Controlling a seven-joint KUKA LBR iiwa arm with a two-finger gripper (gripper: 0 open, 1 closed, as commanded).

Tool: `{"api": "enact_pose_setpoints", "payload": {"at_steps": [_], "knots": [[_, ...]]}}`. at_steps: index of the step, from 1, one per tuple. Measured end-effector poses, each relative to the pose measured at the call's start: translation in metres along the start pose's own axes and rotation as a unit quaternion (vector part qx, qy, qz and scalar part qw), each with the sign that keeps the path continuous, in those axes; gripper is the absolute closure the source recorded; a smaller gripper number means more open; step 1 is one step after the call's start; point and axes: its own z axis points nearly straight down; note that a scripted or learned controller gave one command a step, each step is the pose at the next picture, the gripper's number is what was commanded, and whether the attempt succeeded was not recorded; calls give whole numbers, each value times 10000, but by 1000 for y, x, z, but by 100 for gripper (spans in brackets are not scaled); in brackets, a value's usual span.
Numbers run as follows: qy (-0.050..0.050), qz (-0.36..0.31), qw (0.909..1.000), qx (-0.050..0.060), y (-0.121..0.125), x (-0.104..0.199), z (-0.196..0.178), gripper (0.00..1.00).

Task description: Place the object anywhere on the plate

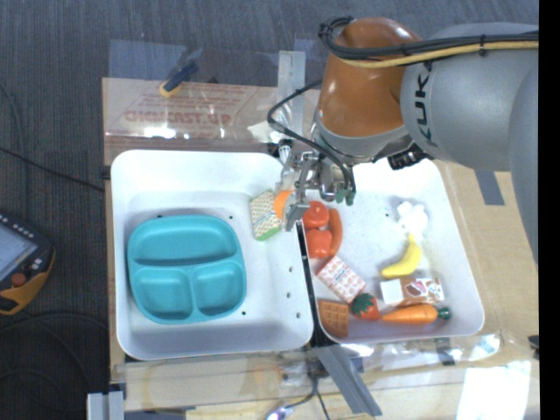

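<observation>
My gripper (293, 204) hangs right of the teal plate (185, 266), its fingers seemingly pinching an orange-and-green object (267, 213), so I judge carrying underway; next, leftward over the plate.

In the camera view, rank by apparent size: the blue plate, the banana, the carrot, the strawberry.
1. blue plate, by far the largest.
2-3. carrot and banana: they look about alike, too close to rank.
4. strawberry, the smallest.
</observation>
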Motion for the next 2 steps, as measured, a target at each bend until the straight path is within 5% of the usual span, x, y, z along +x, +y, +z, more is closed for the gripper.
{"api": "enact_pose_setpoints", "payload": {"at_steps": [1, 2], "knots": [[5, -297, 9996, -15, 67, 42, -9, 100], [5, -297, 9996, -13, 67, 42, -9, 0]]}}
